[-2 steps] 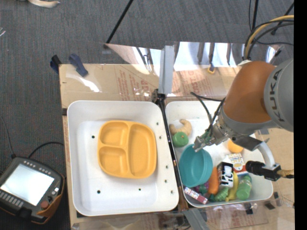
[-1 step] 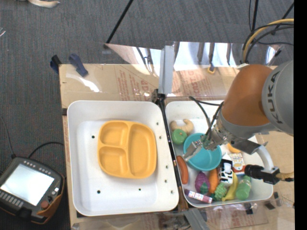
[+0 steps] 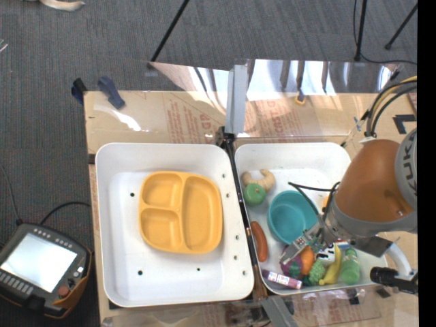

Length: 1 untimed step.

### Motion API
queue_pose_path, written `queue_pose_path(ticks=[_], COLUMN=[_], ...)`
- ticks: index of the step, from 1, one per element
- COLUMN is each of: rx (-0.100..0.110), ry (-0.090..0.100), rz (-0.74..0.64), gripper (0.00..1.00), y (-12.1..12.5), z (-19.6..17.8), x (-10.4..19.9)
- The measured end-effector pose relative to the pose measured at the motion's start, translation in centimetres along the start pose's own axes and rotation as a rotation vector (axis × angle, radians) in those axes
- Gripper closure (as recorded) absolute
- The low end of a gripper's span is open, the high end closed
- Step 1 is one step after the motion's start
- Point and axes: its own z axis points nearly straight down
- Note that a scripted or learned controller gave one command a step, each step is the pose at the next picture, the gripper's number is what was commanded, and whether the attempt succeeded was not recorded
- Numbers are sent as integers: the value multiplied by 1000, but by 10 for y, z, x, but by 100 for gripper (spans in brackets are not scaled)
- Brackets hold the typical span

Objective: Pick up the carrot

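Camera view, from above: the arm reaches in from the right over the right bin (image 3: 340, 152), its gripper (image 3: 304, 249) lowered into the crowded near corner. Metal fingers (image 3: 294, 248) stand parted on either side of the carrot's (image 3: 307, 259) upper end — set to close, though whether they already pinch it cannot be told. The carrot lies just below the teal bowl (image 3: 291, 216), pressed among a banana (image 3: 332, 270) and green toys, so a clean grip looks hard. Left bin (image 3: 109, 182) bears a yellow divided plate (image 3: 181, 212), well apart.
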Motion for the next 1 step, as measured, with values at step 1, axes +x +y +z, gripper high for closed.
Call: queue_pose_path(ticks=[1], rx=[-13], ry=[-5], rz=[15], gripper=[0], y=[4], z=[31], x=[-4])
